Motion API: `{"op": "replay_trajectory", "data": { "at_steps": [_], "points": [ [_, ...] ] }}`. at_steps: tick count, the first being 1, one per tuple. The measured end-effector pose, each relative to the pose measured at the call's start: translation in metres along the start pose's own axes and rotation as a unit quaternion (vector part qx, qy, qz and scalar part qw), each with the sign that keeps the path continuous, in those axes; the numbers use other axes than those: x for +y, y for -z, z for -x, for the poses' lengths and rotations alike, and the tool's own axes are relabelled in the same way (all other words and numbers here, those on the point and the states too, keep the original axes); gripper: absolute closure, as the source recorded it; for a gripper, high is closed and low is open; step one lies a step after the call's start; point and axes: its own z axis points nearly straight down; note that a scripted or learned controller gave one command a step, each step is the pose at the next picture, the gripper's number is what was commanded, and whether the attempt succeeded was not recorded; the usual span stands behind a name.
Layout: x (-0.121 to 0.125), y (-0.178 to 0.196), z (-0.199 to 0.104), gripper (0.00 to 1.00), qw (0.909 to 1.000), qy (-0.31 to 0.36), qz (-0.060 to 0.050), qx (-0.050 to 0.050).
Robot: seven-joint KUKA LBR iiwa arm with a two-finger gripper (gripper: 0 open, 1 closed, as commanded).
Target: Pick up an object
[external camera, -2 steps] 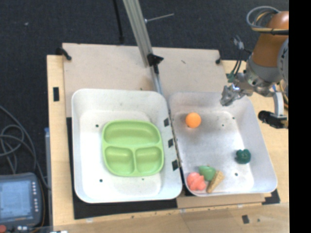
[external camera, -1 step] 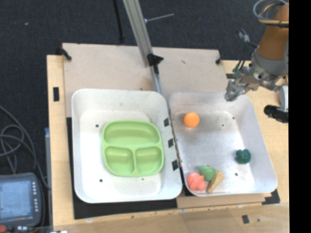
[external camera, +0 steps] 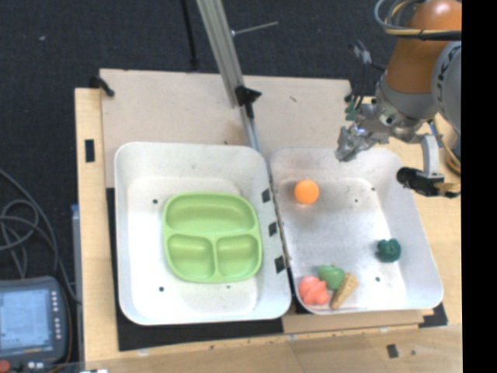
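The nearest candidate for the pick is the orange ball (external camera: 307,192), lying alone on the floor of the right bin (external camera: 411,231), in the upper left part of that bin, a little right of the frame's centre. It looks like a small, light, smooth sphere, probably rigid plastic or firm foam; being round it would likely roll or squirt out if pinched off-centre, so the hold should fall across its widest part, from straight above. The pincer (external camera: 351,142) hangs at the bin's upper rim, in the upper right of the frame, up and to the right of the ball and apart from it; nothing sits in it, and whether it stands wide or narrow I cannot tell. Other choices lie at the bin's lower edge: a pink toy (external camera: 313,291), a green toy (external camera: 332,275) and a tan cone (external camera: 345,291) bunched touching one another, harder to single out, and a dark green piece (external camera: 388,249) by the right wall. The left bin (external camera: 140,231) carries a green divided tray (external camera: 211,236).
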Motion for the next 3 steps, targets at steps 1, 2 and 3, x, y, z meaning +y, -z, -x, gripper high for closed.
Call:
{"op": "replay_trajectory", "data": {
  "at_steps": [1,2,3],
  "points": [
    [-0.006,-0.007,-0.054,1.0,1.0,0.0,-0.001,0.0],
    [-0.021,-0.007,-0.112,1.0,1.0,0.0,-0.001,0.0],
    [-0.036,-0.001,-0.161,1.0,1.0,0.0,-0.001,0.0]
  ]
}}
